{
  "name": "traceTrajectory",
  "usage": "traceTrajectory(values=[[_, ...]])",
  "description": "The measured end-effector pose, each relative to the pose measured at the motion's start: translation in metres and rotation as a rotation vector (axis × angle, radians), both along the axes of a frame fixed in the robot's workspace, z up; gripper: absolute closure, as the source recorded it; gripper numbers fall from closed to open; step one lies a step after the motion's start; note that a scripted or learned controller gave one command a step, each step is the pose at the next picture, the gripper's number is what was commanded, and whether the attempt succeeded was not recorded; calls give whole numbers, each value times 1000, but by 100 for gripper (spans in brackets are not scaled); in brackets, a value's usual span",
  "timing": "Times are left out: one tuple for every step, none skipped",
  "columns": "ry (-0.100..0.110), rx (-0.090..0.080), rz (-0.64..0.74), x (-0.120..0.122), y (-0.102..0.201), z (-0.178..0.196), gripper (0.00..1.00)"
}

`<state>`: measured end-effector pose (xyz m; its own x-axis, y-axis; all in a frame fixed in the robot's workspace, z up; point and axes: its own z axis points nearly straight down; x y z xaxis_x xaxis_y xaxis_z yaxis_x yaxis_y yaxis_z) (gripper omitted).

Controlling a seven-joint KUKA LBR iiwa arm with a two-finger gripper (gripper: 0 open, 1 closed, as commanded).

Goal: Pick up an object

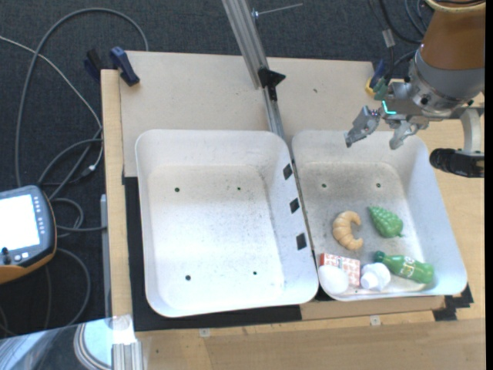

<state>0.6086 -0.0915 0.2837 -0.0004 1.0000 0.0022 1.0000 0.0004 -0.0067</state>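
Note:
My gripper (379,132) hangs above the far edge of the right bin (435,199), open, with nothing between its fingers. Well below it in the right bin lie a tan croissant (348,229) and a green bumpy toy (386,221). At the bin's near edge are a green bottle with a white cap (400,269), lying on its side, a small red and white packet (341,264) and a white round piece (333,280). All of these are apart from the gripper.
The left bin (154,206) sits beside the right one, with black clips along the shared wall. A slanted metal rail (250,41) runs down to the bins' junction. A blue clamp (123,64) sits at the bench's far left corner.

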Motion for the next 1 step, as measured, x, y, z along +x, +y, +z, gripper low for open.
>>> traceTrajectory(values=[[-4, 0, 0, 0, 0, 2, 0]])
